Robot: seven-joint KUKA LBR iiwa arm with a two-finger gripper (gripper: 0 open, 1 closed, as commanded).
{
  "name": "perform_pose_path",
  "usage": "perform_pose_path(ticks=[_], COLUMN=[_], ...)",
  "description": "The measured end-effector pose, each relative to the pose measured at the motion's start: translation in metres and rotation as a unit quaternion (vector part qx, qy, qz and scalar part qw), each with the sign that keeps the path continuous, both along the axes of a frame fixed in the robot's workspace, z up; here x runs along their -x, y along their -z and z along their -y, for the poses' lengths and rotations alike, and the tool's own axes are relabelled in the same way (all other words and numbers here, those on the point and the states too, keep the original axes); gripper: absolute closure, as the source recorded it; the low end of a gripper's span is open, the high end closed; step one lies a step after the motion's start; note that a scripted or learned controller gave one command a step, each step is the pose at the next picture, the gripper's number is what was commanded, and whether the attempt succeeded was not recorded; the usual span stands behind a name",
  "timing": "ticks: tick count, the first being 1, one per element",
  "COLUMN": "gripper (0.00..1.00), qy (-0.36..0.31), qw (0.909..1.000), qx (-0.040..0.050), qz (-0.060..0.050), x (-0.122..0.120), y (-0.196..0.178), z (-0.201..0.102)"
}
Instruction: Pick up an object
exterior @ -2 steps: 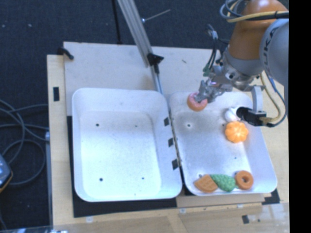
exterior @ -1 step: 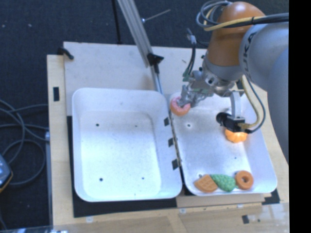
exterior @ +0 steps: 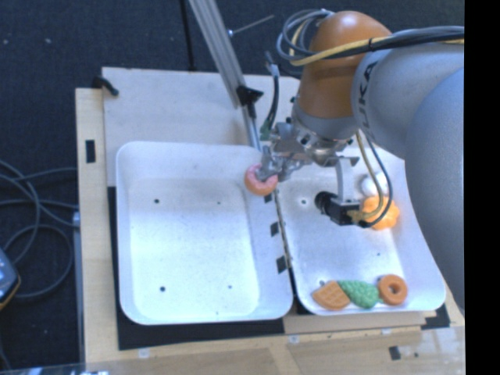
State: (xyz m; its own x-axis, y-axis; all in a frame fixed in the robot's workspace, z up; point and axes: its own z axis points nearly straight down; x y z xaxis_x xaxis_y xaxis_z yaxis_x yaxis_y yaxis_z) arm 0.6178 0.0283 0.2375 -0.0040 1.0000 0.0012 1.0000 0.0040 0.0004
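Presently my gripper (exterior: 269, 168) sits over the divide between the left bin (exterior: 195, 241) and the right bin (exterior: 328, 252), at their far end. The pink doughnut (exterior: 260, 182) lies directly beneath the tip and touches it, overlapping the shared rim. Whether my grip is open or closed on that doughnut cannot be determined: the gripper body hides the contact. Judgement: the step in hand is securing and raising this doughnut. To do it well, I should straddle the ring's band rather than its hole, close squarely, and lift straight up so that the rim does not catch the toy and lever it loose. A grip near the ring's edge is the main risk, as a rounded piece may squirt out. Noted elsewhere in the right bin, well apart: a waffle piece (exterior: 330, 296), a green leafy piece (exterior: 359, 292) and a brown doughnut (exterior: 392, 289) along the near wall, and an orange fruit (exterior: 384, 214) at mid-bin.
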Motion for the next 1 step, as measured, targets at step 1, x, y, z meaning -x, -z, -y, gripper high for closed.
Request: perform_pose_path(ticks=[1], gripper=[1.00], qy=[0.000], qw=[1.0000], qx=[-0.0001], qz=[0.000], x=[0.0100], y=[-0.0114], z=[-0.0459])
